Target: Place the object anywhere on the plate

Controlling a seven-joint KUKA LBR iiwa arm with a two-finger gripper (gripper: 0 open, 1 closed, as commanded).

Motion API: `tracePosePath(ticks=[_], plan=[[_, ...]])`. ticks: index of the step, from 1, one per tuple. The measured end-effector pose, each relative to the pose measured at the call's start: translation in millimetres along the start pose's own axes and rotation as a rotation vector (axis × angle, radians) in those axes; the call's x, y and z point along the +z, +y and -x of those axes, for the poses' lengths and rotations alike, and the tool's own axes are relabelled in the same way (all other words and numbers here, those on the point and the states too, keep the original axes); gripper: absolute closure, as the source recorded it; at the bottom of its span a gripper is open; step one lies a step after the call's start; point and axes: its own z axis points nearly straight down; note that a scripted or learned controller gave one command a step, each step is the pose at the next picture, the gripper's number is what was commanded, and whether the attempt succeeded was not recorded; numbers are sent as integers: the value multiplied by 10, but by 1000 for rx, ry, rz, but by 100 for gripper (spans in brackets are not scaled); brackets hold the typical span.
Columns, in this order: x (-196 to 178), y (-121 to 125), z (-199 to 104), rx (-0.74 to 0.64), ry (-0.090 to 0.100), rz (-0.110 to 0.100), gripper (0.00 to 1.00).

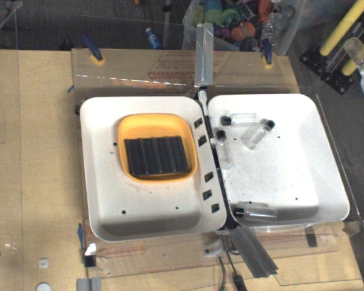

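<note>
Lying ribbed dark slab (156, 156) on rounded orange plate (128, 128)

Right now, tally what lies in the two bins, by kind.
Orange plate: 1
Dark ribbed block on the plate: 1
Clear vials in the right bin: at least 3, at; they are hard to separate
Total: at least 5

Two white bins (291, 190) sat on a tan counter (30, 162). The left one held an orange-yellow plate (155, 122) bearing a dark, ribbed slab (156, 156), while the right held what appeared to be clear, black-capped vials (258, 132).
</note>
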Motion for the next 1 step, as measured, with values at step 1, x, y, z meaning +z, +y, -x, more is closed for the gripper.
tracePosePath(ticks=[1], plan=[[-1,-3,24,-268,1,-1,100]])
